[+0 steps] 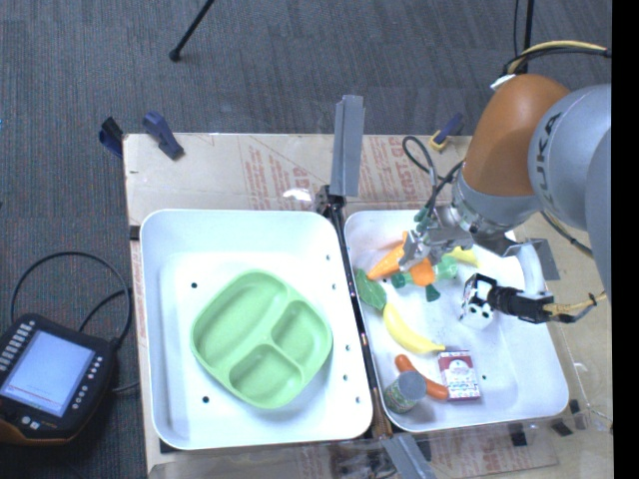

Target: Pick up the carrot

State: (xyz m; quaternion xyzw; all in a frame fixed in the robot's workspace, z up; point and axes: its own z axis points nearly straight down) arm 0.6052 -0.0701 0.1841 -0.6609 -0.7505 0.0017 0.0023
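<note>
I have the gripper down in the right bin, its fingers closed around the carrot near the bin's upper left corner. A banana and red box crowd nearby. The arm's casing reads "KUKA".

I have one fixed camera mounted above the bench, looking down at a slant. It sits far enough back to take in both white bins: the left bin and the right bin side by side, filling the lower middle of the frame. The far edge of the bench lies toward the top, with grey carpet beyond. The arm enters from my right, close to the lens.
</note>
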